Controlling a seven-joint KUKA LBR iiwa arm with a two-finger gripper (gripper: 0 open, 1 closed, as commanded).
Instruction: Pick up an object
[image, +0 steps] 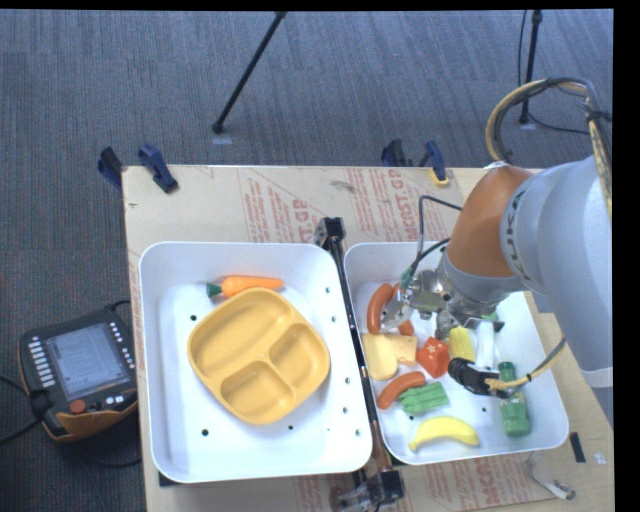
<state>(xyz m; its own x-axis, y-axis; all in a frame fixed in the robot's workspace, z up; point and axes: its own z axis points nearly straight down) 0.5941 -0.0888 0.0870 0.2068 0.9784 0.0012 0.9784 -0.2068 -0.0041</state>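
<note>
My gripper (437, 318) reaches down into the right bin (545, 420) near its middle, over a cluster of toy food. Just below it lie a red pepper piece (433, 357) and a yellow piece (461, 344). A pale yellow cheese block (388, 353) sits to its left, and a red sausage (378, 305) lies by the bin's left wall. Nearer the front are a second sausage (400, 385), a green vegetable (424, 398), a banana (445, 432) and a green bottle (515, 408). The wrist hides whatever lies directly under the gripper.
The left bin (160, 420) holds a yellow divided plate (258, 355) and a carrot (250, 285) at its back. A black clamp (332, 232) sits between the bins at the back. A teach pendant (75, 370) lies left of the bench.
</note>
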